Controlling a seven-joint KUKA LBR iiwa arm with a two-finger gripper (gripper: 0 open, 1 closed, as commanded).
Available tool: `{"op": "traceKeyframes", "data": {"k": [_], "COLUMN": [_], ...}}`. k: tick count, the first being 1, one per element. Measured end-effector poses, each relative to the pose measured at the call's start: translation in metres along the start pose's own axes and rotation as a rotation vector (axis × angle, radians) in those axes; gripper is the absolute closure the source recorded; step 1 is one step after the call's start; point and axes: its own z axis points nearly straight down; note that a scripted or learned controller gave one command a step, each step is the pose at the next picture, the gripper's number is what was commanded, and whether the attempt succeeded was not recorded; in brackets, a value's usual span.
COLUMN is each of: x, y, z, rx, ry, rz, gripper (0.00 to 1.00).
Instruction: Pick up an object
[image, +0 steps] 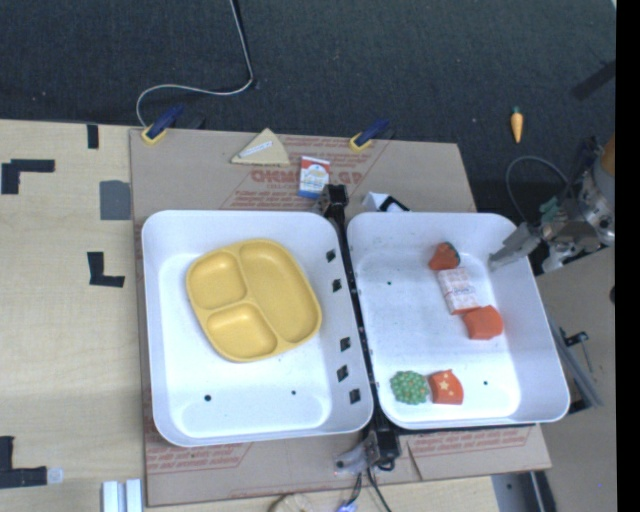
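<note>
**Two bins, one plate, five small things**

The left bin (165, 330) holds one yellow plate (253, 298) with three parts. The right bin (400, 330) holds five things: one strawberry (444, 257), one white packet (459, 291), one orange block (484, 323), one green clump (408, 386) and one red-orange toy (446, 387). The gripper (515, 245) is over the right bin's far right edge, holding nothing.

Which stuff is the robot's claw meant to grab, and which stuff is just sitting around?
For grabbing, all in the right bin: orange-red block, white packet, strawberry-like toy, green bumpy toy, small red toy. The claw is over that bin's far right rim.

Just lying about: yellow divided plate, small carton, sandwich wedge, carrot toy.
</note>
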Motion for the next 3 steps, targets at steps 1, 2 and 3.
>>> {"op": "traceKeyframes", "data": {"k": [1,2,3], "x": [0.003,0.018,0.018], "y": [0.036,0.108,0.109], "z": [0.15,0.177,0.166], "rx": [0.005,0.0,0.0], "ry": [0.003,0.001,-0.003], "rz": [-0.001,-0.001,-0.002], "gripper": [0.0,0.0,1.0]}}
